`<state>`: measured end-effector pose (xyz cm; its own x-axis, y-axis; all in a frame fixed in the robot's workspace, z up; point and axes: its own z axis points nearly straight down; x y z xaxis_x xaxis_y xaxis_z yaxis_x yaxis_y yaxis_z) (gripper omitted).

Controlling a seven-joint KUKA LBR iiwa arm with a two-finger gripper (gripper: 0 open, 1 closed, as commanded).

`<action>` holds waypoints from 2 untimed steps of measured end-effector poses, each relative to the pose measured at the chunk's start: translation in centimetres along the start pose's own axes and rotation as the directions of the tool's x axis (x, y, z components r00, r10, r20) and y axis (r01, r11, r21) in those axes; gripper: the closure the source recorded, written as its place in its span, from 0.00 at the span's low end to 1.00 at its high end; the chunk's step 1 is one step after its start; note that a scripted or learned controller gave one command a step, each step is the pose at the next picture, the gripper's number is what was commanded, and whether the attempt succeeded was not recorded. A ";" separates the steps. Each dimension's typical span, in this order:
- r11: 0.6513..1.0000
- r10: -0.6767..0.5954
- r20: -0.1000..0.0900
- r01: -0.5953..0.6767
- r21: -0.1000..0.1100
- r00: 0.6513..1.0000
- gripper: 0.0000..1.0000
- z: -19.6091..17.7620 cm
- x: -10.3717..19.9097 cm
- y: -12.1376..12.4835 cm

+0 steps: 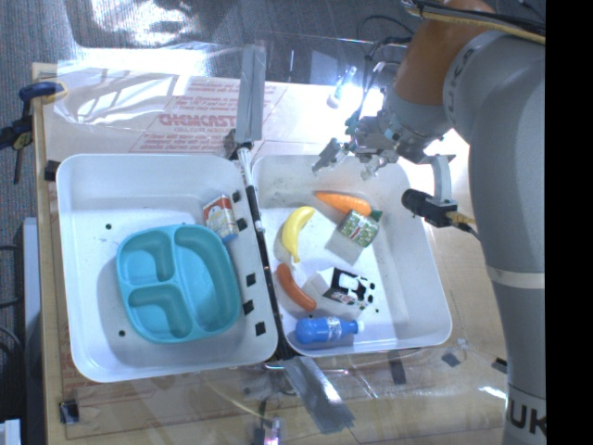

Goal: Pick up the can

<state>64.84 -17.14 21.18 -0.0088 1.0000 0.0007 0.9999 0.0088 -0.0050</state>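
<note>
Smooth white bins point(83, 188); small cylindrical can point(220, 217)

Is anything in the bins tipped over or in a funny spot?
Yes. The small red and white can sits alone in the left white bin, leaning at the divider beside the blue sectioned plastic tray. The other items are in the right white bin, where the blue plastic bottle lies on its side.
</note>
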 end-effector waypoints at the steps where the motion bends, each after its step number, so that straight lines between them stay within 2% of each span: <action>1: 1.000 0.030 0.000 -0.030 0.000 1.000 0.00 8.2 -2.5 -6.0; 2: 0.974 0.227 -0.002 -0.227 0.001 0.974 0.00 12.1 -2.8 -10.8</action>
<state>54.03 -20.04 9.13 0.2188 0.9758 0.0012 0.9758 -0.2188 -0.0058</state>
